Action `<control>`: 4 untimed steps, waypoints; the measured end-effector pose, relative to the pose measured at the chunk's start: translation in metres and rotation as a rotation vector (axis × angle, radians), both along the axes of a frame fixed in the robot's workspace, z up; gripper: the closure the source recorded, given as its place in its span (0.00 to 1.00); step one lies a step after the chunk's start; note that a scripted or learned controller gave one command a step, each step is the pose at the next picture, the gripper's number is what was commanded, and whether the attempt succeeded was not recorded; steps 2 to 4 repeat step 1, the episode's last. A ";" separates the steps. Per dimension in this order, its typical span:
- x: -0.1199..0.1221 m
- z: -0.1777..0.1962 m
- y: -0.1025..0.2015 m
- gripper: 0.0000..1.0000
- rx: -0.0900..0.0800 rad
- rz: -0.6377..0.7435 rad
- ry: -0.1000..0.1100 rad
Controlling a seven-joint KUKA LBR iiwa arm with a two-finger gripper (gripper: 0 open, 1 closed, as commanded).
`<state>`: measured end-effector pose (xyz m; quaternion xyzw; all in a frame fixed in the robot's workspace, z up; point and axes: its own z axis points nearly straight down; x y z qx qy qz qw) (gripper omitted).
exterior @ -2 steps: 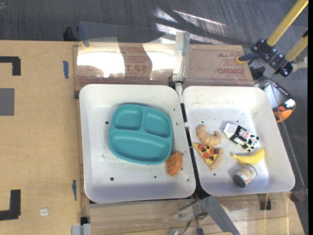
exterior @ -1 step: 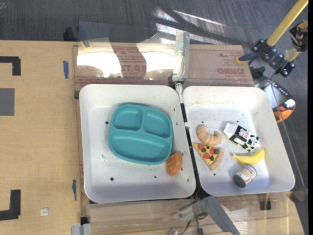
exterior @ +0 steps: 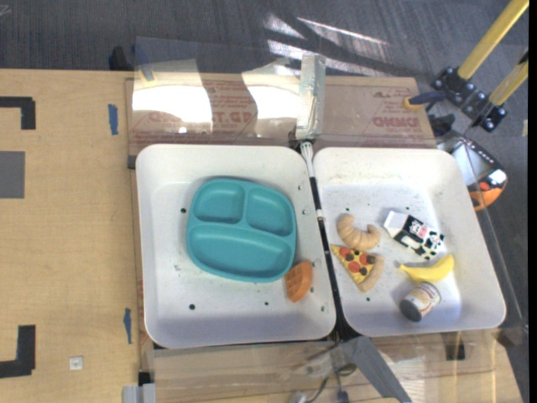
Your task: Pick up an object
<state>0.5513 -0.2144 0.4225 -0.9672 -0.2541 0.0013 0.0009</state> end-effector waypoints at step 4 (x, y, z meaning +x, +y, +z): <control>0.088 0.011 0.004 0.00 -0.001 -0.158 0.000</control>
